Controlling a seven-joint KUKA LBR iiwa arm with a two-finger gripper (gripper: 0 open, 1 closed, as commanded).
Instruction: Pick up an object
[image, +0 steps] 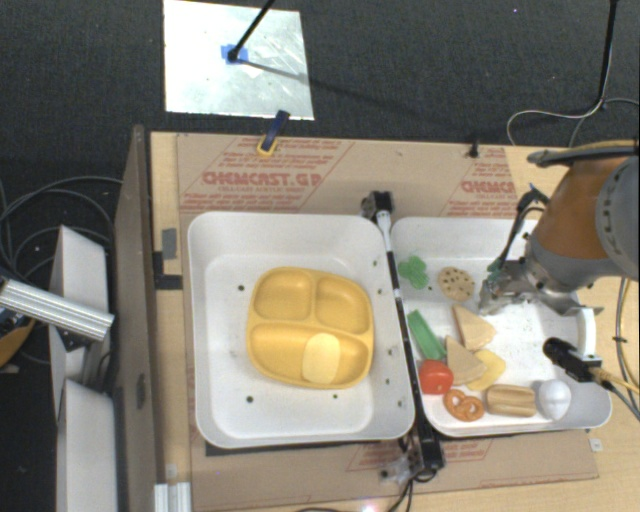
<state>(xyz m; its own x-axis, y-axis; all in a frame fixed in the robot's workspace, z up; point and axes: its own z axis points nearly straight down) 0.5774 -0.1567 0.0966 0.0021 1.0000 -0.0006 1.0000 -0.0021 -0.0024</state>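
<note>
Two white bins sit side by side on the desk (300, 165). The left bin (215, 330) holds a yellow divided plate (300, 300) near its middle, with a pale yellow oval piece (321, 358) in the plate's near compartment.

The right bin (580, 410) holds the toy food, mostly along its left wall and near edge: a green leafy piece (412, 269) by the far-left corner, a brown cookie (456, 282) just right of it, a long green vegetable (426, 336) along the left wall, a red tomato (435, 377) below that, touching it. A pretzel (463, 405) lies at the near edge, a bread roll (510, 401) just right of it, then a white egg (553, 398) toward the near-right corner. Tan cheese wedges cluster mid-bin: one wedge (472, 326) nearer the far side, a second (463, 359) and a yellower one (489, 367) overlapping below it.

The arm (585, 225) comes in from the right edge, its orange band over the right bin's far-right part. The gripper (493, 292) is down inside the right bin, between the cookie and the upper cheese wedge, very near both (contact unclear). Can't tell how far the jaws are open, and nothing is visibly held between them. A black part (566, 357) juts out near the bin's right side, above the egg.
</note>
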